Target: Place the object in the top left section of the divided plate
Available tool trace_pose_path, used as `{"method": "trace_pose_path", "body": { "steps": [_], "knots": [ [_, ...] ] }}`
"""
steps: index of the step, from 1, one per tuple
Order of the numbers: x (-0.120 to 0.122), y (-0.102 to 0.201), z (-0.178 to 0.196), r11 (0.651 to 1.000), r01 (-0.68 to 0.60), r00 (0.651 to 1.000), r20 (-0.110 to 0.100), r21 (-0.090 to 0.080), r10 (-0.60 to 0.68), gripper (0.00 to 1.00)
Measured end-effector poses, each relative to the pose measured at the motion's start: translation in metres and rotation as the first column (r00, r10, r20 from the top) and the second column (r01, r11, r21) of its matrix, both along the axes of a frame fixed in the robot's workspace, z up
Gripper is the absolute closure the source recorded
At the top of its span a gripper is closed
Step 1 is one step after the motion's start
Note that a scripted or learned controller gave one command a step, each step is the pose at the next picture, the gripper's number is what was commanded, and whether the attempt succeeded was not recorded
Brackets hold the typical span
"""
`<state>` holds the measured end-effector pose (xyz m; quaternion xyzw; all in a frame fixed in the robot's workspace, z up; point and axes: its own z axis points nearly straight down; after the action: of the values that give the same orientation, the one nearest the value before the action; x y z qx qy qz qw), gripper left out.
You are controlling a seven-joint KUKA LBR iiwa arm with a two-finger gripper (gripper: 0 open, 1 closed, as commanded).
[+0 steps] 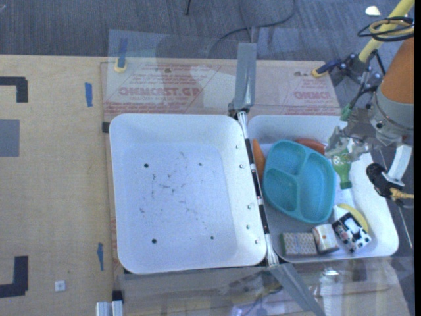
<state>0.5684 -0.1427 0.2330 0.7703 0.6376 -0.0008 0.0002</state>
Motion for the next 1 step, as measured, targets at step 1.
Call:
{"method": "trace_pose_path", "body": {
  "steps": [1],
  "knots": [
    [-0.0021,0.0913,0.2024,0.975,-0.224,0.975,0.002,0.000,0.224,1.00]
  ]
}}
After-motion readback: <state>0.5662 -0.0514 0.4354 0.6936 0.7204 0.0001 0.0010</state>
